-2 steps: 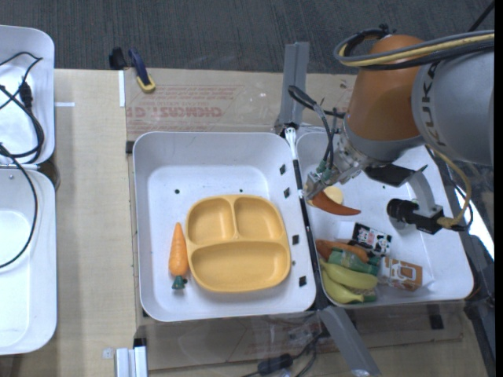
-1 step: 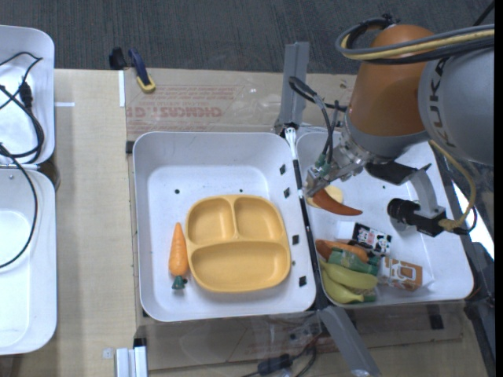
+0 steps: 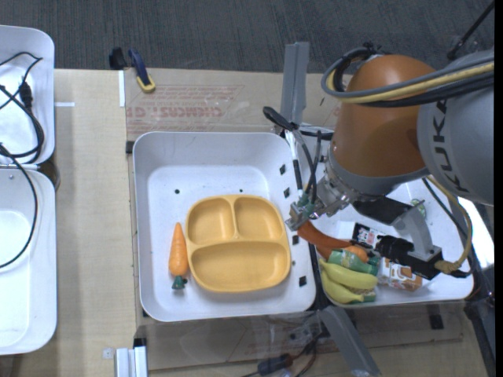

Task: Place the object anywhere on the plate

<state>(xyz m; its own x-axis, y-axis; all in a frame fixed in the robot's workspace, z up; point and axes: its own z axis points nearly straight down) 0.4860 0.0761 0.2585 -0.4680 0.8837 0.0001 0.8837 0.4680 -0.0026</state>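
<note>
1. End effector [image 3: 302,210] sits over the wall between the two bins, just right of the plate [image 3: 238,242]. Its fingertips are small and cluttered by cables; cannot tell what state it is in or whether it carries anything.
2. Which object the task means is uncertain. An orange-red piece [image 3: 318,234] lies just below-right of the end effector, right of the plate and outside it. Risk: if it is not truly gripped, the arm travels to the plate with nothing.
3. Bananas [image 3: 347,280] and a small carton [image 3: 398,275] crowd the area right of the plate, touching or nearly so. Risk: a descent there nudges neighbours or catches two things.
4. Toy carrot [image 3: 178,251] lies just left of the plate, on the left bin [image 3: 157,179] floor.
5. Plate has raised dividers; a release near its right rim may let the object roll off.
</note>
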